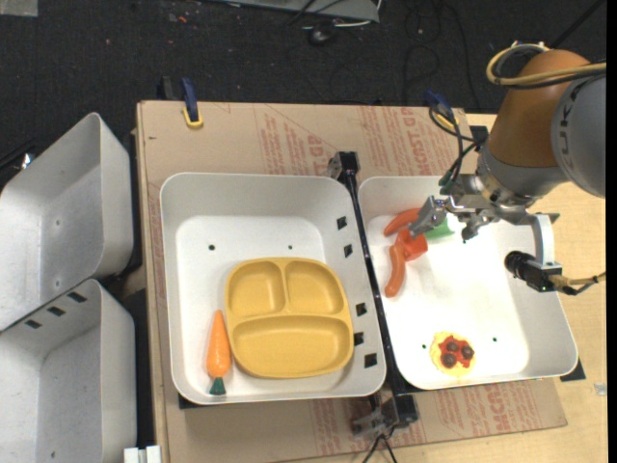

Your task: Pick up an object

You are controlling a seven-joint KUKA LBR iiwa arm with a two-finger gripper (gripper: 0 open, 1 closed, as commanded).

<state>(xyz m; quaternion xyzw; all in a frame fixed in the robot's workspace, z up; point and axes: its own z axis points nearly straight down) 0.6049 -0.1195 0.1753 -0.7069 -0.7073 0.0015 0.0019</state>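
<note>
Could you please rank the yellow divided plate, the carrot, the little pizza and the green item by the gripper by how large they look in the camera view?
1. yellow divided plate, by far
2. carrot
3. little pizza
4. green item, partly hidden under the gripper, so its rank is unsure

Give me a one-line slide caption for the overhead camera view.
KUKA arm's tool over red and green toys in the right bin; yellow tray and carrot in the left.

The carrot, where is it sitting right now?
The carrot lies in the left bin, near that bin's front left corner, right beside the left edge of the yellow divided plate, with its green end pointing toward the front rim.
</note>
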